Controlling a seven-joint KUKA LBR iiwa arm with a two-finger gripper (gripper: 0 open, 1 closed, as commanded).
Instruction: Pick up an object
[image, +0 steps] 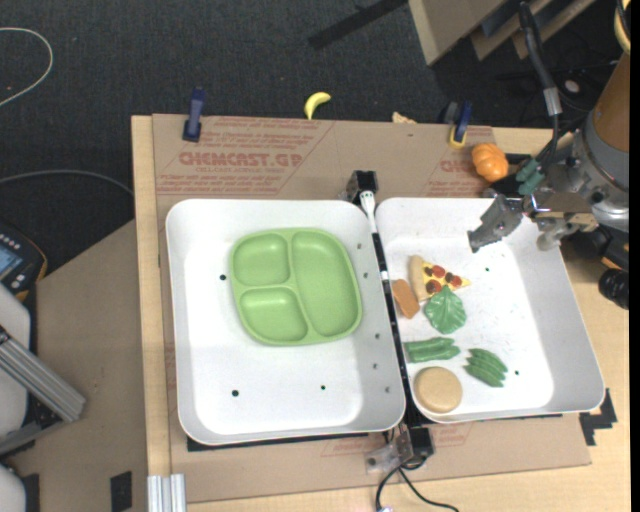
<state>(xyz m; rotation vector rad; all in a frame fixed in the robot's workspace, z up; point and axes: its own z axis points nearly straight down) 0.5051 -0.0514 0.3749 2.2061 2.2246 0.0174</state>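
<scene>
The right bin (560, 330) holds several toy foods: a pizza slice (436, 275), a brown sausage (405, 298), a green leaf (446, 312), a green pod (431, 350), a dark green vegetable (487, 367) and a round tan bun (438, 390). My gripper (520, 230) hangs over the far part of this bin, up and to the right of the pizza slice. It is open, its fingers spread wide with nothing between them. The left finger (489, 230) is the nearest part to the food.
The left bin (200, 380) holds a green divided plate (295, 286). Beyond the bins, on the cardboard, lie a small orange (489, 160) and a yellow banana (317, 102). Blue clamps (194, 115) grip the board's far edge. A black divider (380, 290) runs between the bins.
</scene>
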